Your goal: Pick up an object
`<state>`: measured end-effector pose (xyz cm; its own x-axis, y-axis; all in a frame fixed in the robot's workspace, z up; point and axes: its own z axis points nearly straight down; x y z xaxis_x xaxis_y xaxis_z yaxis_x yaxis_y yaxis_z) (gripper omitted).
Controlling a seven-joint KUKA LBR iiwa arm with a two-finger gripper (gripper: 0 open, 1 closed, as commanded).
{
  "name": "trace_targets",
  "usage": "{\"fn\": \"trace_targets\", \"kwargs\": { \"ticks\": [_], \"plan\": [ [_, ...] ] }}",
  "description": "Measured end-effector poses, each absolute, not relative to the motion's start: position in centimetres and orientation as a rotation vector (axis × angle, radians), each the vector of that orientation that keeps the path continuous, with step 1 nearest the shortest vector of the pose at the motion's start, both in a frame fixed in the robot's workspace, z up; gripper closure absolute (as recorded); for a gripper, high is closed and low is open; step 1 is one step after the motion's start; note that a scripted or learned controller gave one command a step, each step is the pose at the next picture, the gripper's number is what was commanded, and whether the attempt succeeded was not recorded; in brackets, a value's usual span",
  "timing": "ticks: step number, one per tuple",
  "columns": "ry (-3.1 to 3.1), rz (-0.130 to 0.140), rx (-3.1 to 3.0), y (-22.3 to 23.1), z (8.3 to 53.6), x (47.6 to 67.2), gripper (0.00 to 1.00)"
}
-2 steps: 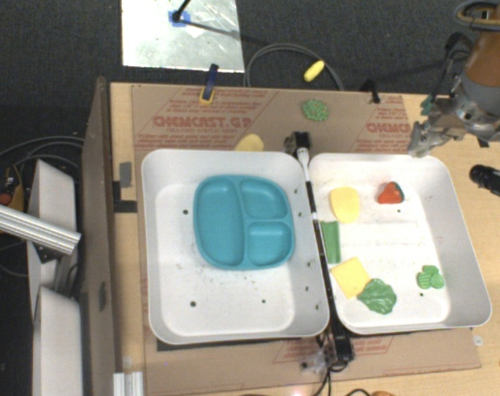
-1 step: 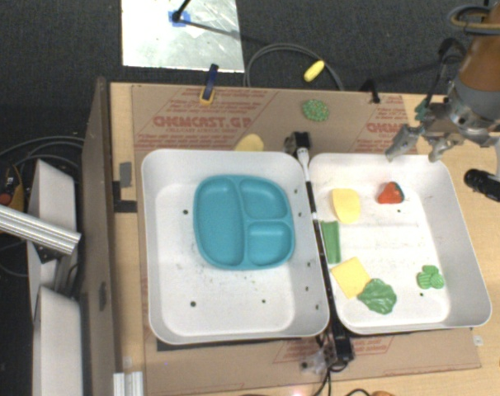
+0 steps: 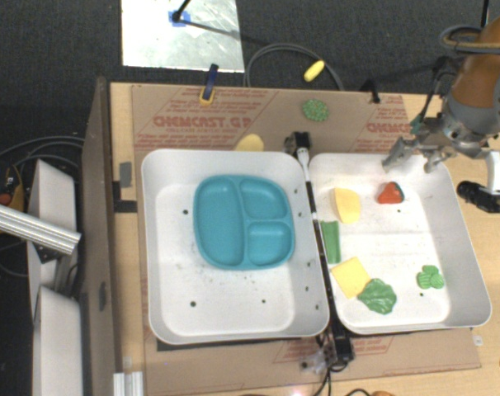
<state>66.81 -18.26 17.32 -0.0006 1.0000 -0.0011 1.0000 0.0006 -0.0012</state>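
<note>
Nearest the camera, at the front of the right bin [image 3: 469,304], lie a leafy green piece [image 3: 378,296], a yellow wedge [image 3: 350,275] touching it, and a small green cluster [image 3: 431,278]; further back sit a green stick [image 3: 330,241], a second yellow piece [image 3: 346,205] and one red piece [image 3: 389,193]. That makes six objects there, while the left bin [image 3: 172,304] carries a single teal divided tray [image 3: 243,222]. Nothing is picked up yet: the gripper [image 3: 415,157] hangs over the right bin's far edge, jaws spread and bare, near the red piece but apart from it, so the descent and grasp remain.
</note>
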Motion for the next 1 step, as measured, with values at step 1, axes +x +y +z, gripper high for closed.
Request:
{"fn": "trace_targets", "kwargs": {
  "ticks": [1],
  "plan": [
    [-2.224, 0.003, -2.215, -18.33, 7.93, 66.74, 0.0]
  ]
}}
